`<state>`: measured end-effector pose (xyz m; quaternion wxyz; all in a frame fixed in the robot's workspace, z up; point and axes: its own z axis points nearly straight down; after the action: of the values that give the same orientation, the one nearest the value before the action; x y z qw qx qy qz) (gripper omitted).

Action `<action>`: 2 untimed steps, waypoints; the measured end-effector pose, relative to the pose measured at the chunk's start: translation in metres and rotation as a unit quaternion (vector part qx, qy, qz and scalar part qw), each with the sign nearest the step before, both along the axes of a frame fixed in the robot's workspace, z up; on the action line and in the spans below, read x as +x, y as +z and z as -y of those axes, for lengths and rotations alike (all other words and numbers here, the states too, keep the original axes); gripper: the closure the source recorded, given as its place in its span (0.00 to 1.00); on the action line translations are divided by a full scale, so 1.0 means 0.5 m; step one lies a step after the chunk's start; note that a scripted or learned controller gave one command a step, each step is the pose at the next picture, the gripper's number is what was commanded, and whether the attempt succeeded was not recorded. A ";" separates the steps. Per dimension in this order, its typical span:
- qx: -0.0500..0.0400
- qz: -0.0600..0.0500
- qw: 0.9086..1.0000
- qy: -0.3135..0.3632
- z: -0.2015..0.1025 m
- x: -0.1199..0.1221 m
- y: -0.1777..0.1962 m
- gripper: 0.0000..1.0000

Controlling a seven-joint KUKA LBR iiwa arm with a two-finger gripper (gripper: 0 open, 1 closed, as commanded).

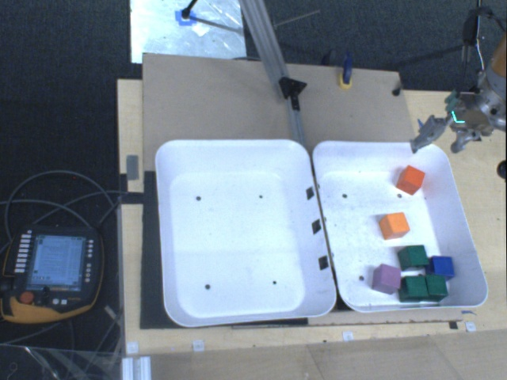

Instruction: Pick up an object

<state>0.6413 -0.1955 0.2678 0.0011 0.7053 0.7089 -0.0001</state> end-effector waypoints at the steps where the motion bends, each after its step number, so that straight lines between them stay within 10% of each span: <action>1: 0.001 -0.002 1.000 0.000 -0.013 0.015 -0.111 0.00; 2: 0.001 -0.002 1.000 0.000 -0.027 0.029 -0.209 0.00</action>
<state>0.6558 -0.1821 0.1635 -0.0006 0.7052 0.7091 -0.0007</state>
